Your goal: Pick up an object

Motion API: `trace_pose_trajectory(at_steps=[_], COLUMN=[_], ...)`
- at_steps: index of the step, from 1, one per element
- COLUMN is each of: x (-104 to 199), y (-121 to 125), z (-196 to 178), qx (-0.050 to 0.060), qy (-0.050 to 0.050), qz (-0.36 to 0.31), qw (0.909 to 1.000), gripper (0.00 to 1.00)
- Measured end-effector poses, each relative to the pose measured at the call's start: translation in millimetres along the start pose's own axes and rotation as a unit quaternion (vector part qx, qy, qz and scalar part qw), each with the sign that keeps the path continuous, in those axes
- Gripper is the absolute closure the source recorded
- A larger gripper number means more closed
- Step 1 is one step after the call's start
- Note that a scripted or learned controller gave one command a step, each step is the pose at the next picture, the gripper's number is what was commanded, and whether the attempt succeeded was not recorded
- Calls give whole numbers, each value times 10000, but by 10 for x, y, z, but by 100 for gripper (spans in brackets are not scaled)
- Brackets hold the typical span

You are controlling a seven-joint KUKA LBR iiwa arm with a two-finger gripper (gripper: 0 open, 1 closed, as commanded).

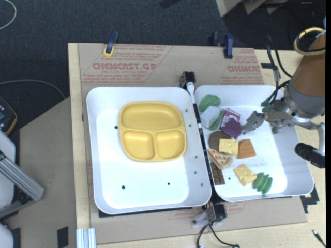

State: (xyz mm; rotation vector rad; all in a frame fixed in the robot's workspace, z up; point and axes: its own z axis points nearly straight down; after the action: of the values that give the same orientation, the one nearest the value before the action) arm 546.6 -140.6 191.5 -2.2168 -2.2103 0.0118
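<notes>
over right bin (289, 154), end effector (254, 122) empty, open

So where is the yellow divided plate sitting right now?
The yellow divided plate lies in the left white bin, toward its upper half, apart from the toy food pieces piled in the right bin.

Tray (152, 129) in left bin (103, 154)
</notes>
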Motion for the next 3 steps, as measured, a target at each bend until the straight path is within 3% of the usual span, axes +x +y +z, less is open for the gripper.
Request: trace_pose_trajectory(at_steps=[1, 2, 3], x=[1, 105, 122], y=[31, 53, 82], z=[-70, 481, 971], qx=[-69, -31, -76], qy=[-12, 1, 15], qz=[-16, -19, -10], qw=[10000, 10000, 10000], gripper=[0, 0, 0])
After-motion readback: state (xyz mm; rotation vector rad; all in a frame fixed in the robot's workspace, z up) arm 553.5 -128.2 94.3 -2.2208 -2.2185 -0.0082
